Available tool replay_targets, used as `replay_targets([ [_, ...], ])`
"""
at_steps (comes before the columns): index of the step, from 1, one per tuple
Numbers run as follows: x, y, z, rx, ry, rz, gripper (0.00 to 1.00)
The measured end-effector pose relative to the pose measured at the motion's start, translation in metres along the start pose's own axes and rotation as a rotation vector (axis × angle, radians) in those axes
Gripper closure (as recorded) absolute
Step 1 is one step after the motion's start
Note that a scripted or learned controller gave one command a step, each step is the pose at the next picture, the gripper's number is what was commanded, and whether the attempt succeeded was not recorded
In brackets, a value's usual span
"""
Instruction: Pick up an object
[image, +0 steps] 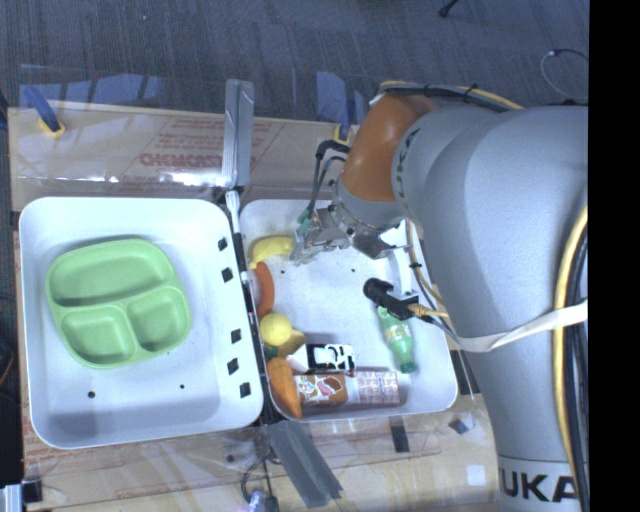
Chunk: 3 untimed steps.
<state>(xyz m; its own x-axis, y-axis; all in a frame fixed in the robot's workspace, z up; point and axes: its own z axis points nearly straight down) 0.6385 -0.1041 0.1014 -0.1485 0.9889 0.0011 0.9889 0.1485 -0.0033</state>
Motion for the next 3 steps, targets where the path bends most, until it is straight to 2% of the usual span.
replay_targets([
  [1, 0.005, -0.060, 0.012, 0.004, 0.001, 0.321, 1.00],
  [2, 0.005, -0.060, 0.012, 0.004, 0.001, 0.321, 0.00],
  [3, -0.036, 0.004, 0.012, 0.015, 0.001, 0.474, 0.00],
])
